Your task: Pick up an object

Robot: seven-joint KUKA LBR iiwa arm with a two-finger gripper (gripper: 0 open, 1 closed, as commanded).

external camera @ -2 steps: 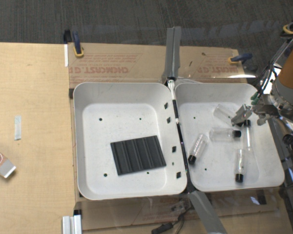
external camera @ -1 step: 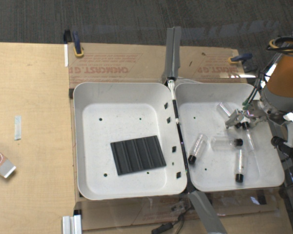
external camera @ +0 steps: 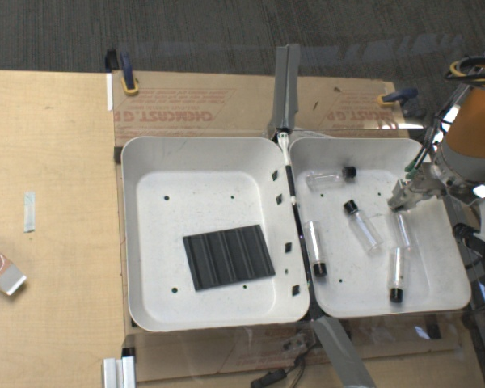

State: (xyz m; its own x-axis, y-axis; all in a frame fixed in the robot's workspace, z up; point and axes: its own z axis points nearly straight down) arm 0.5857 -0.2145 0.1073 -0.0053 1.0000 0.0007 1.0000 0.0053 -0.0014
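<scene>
Several clear tubes with black caps [external camera: 360, 223] lie loose on the floor of the right bin [external camera: 461, 293], none lifted. The hand [external camera: 402, 200] hangs low over that bin's right side, near one tube, probably above it; whether it is apart or together I cannot tell. The pick remains undone.

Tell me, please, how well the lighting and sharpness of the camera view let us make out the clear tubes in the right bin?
In the camera view the light is even and soft, with faint shadows; the clear tubes wash out against the white right bin, so mainly their black caps stand out; the gripper looks slightly soft; the dark ribbed block in the left bin reads crisply.
</scene>
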